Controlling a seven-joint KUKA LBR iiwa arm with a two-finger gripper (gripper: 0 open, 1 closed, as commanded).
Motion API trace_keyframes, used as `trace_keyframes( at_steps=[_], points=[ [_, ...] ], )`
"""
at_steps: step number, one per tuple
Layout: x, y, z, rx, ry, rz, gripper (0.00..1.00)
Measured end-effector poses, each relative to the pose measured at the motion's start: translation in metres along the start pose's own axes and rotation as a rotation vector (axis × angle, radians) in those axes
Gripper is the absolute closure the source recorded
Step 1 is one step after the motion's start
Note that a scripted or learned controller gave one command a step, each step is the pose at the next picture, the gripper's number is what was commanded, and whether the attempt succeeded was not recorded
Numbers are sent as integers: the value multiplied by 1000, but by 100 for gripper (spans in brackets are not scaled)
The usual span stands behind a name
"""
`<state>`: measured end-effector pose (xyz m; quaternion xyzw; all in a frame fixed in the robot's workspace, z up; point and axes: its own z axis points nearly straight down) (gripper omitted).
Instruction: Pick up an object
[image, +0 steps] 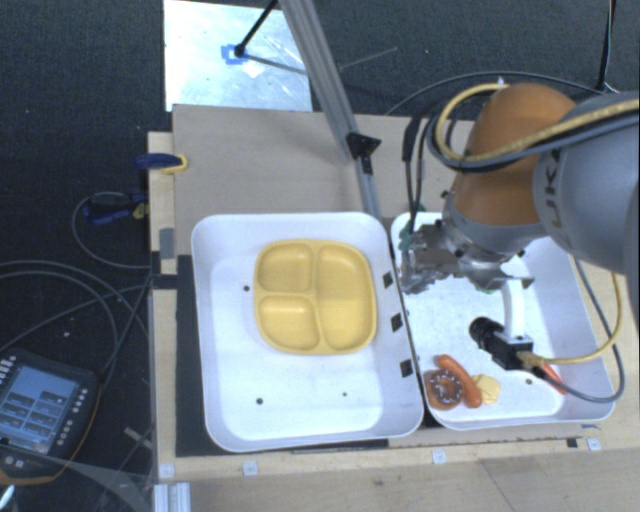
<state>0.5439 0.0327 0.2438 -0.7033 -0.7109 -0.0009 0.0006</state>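
Nearest the camera, small toy foods (458, 382) cluster at the right bin's (575, 290) six o'clock corner, probably pushed there. At its ten o'clock, the gripper (412, 268) hovers well apart; whether it's open, I cannot tell. Left bin (215, 330) bears a yellow divided plate (314, 297).

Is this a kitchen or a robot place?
Probably a robot lab, not a kitchen. A big grey and orange robot arm reaches over two white bins, cables trail on the dark floor, and a handheld control screen lies nearby. The food looks like toys.
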Motion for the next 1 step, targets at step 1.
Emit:
trace_keyframes(
  at_steps=[1],
  points=[
    [47,3,-3,-1,0,0,100]
  ],
)
